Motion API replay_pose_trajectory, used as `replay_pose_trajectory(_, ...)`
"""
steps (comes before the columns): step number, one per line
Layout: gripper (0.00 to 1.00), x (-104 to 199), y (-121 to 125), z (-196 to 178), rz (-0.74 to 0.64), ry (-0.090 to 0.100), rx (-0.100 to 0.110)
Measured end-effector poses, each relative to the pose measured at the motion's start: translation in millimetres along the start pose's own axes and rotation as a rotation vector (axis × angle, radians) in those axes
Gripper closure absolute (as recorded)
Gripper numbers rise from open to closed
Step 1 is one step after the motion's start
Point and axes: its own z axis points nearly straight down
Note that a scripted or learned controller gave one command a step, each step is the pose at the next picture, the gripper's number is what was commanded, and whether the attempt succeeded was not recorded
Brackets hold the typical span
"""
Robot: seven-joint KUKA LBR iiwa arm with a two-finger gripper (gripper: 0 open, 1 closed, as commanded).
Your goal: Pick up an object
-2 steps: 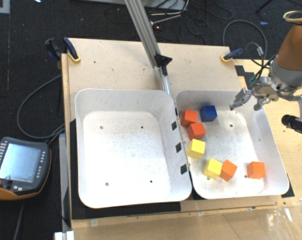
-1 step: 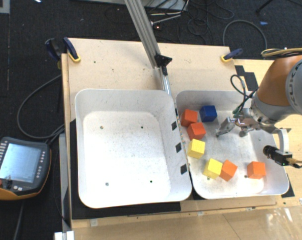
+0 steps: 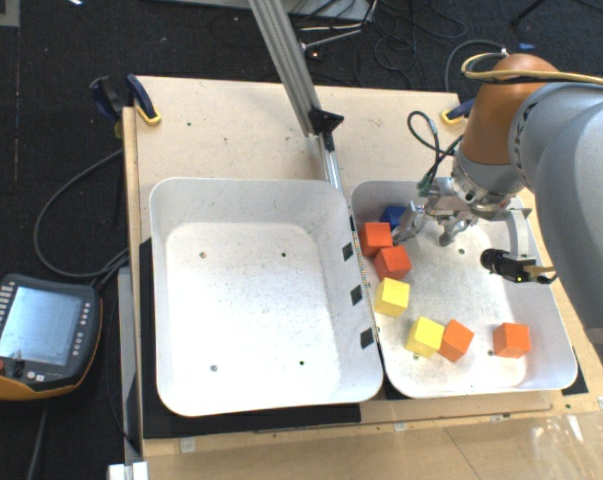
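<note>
Six blocks are seen in the right bin; gripper beside the blue block, claw state undeterminable, no legible markings.

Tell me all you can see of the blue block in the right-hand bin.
The blue block shows as a small dark blue piece, apparently a cube with a matte face, near the upper left of the right bin. An orange block sits just in front of it and hides its lower part; they look to be touching. The gripper hangs just to its right, over the bin floor. Whether the gripper touches the block cannot be told.
</note>
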Motion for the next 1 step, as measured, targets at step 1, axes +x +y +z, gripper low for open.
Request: replay_pose_trajectory(1,0.0,-7.7,-59.9,-85.8,0.02,-0.001,-0.069)
